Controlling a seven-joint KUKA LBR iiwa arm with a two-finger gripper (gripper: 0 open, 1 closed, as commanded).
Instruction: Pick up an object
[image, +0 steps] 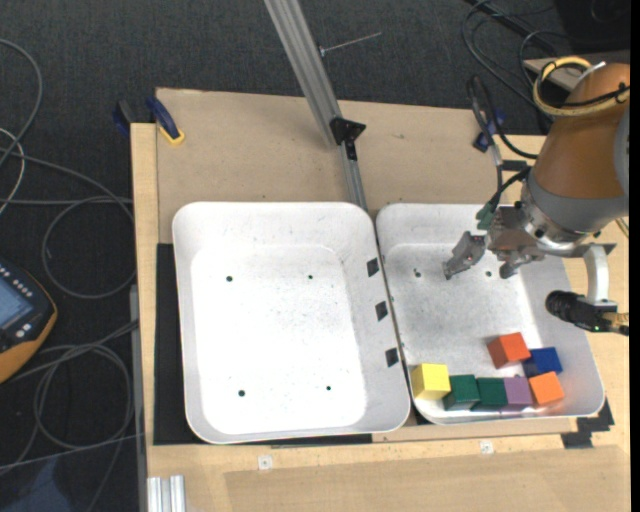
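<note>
You are at the approach step: the grey two-finger gripper (483, 258) hangs over the bare upper part of the right shallow white bin (400, 225), its fingers spread wide with nothing between them. The next move, as I judge it, calls for travel toward the bin's near edge, then a descent over 1 block. The 7 small coloured blocks cluster there; the red-orange cube (508, 348) stands a little apart from the others, tilted, and looks the easiest to reach cleanly.

Black cables (60, 215) loop on dark carpet left of the wooden bench (260, 150).
</note>
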